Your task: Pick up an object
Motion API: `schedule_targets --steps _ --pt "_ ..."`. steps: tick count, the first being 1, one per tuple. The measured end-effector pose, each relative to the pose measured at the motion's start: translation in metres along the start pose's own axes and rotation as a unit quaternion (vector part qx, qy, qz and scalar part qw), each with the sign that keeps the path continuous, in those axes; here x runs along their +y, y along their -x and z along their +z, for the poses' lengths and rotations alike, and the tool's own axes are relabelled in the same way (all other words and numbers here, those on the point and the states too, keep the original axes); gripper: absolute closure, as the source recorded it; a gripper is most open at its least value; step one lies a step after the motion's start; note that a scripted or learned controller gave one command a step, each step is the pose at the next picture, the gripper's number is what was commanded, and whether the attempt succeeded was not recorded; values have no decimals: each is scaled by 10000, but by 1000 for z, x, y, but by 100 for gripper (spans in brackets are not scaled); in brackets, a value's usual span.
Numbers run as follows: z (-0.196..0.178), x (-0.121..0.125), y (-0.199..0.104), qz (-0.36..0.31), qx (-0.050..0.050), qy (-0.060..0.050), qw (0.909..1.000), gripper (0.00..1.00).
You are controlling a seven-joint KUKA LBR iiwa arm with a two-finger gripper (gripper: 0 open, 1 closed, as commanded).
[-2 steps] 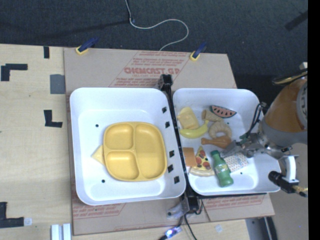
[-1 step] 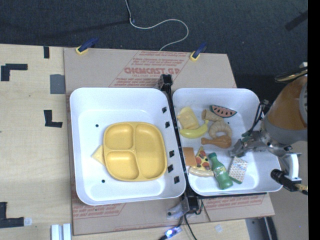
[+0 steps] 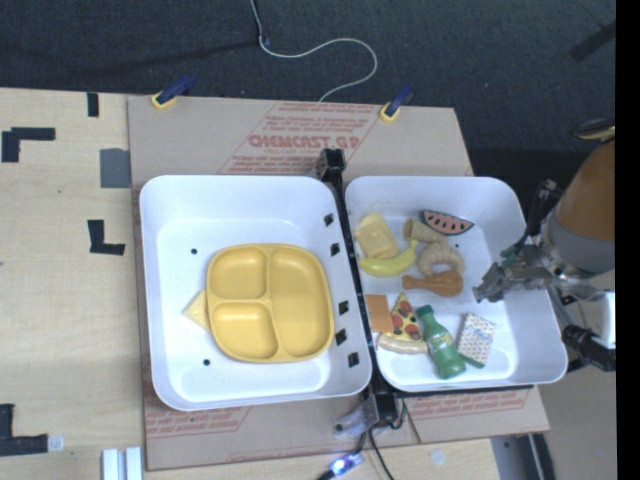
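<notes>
Green plastic bottle [image 3: 441,342] lies nearest in the right white bin [image 3: 500,196], beside a pizza slice toy [image 3: 402,325] and small patterned packet [image 3: 476,338]. Farther back sit a yellow banana [image 3: 388,262] and watermelon wedge [image 3: 446,222]. The tool [image 3: 492,286] hovers at the bin's right edge; its grip I cannot tell.

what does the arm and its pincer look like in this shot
The arm is a rounded grey body with an orange band on its upper part. At its end, the pincer is a small dark metal assembly, grey-black and angular, with thin dark parts beside it. A black cable or rod runs along the arm above it.
</notes>
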State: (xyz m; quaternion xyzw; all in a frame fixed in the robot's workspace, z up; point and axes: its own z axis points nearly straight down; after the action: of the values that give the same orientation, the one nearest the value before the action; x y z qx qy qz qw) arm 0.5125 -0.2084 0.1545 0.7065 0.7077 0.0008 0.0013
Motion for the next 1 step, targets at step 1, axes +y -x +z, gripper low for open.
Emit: schedule_targets --steps 1 --pt "-45 3 -8 -4 1 -3 10000 100"
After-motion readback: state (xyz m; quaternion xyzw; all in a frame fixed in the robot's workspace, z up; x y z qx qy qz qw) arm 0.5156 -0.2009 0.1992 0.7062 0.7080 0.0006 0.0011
